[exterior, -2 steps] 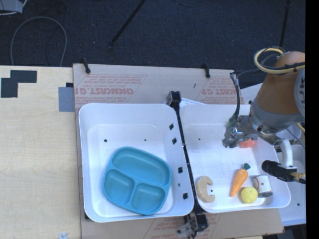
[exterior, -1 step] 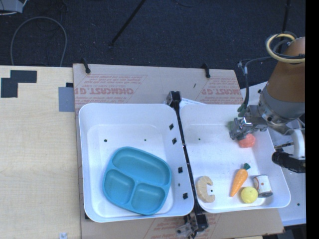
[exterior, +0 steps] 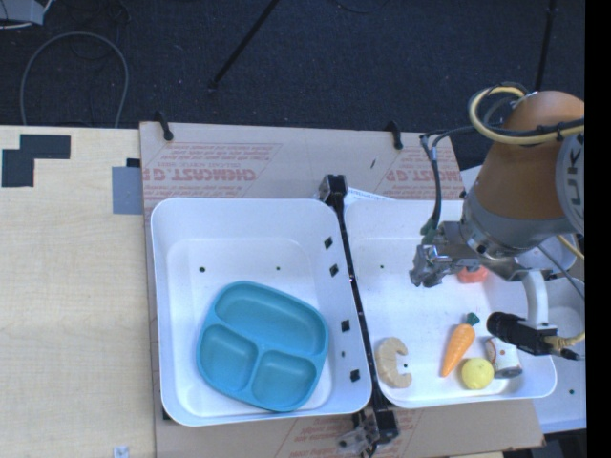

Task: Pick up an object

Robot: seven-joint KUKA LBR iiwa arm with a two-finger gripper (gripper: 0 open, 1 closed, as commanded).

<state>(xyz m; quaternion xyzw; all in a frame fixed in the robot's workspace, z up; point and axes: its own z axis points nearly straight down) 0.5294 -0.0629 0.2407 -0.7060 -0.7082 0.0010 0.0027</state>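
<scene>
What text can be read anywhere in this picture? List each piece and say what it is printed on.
"CHEMCAST GP", red, upside down from this view, on the brown board behind the left bin.
A second red print of the same kind on the board behind the right bin, partly hidden by cables; only "GP" is clear.
Faint red print on the board's front edge, too blurred to read.
Black letters on the arm, cut off, unreadable.
</scene>
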